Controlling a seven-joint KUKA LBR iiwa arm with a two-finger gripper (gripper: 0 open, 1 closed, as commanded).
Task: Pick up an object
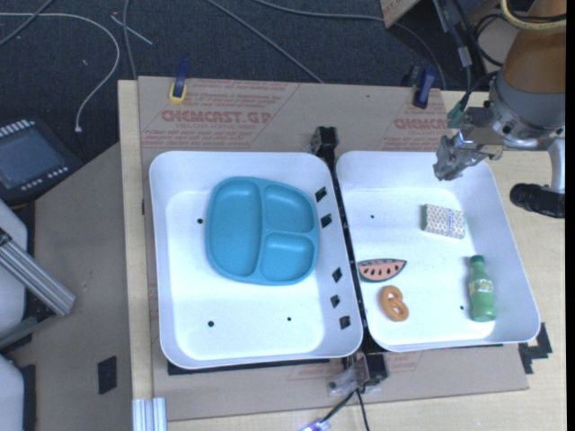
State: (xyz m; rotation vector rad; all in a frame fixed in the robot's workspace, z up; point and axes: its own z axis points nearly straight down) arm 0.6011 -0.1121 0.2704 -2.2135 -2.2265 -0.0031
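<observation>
The right bin (503,241) holds a patterned small block (444,220), a watermelon slice (381,268), a pretzel (393,303) and a green bottle (482,287) lying near its right wall. My gripper (452,162) hangs over the bin's far right corner, above and beyond the patterned block, with nothing seen between its fingers. The left bin (180,268) holds a blue divided plate (263,230).
Black clamps (324,140) run along the seam between the two bins. Blue clips (422,86) pin the cardboard base at the back. Cables lie on the dark floor beyond the bench, and a metal rail (31,272) sits at the left.
</observation>
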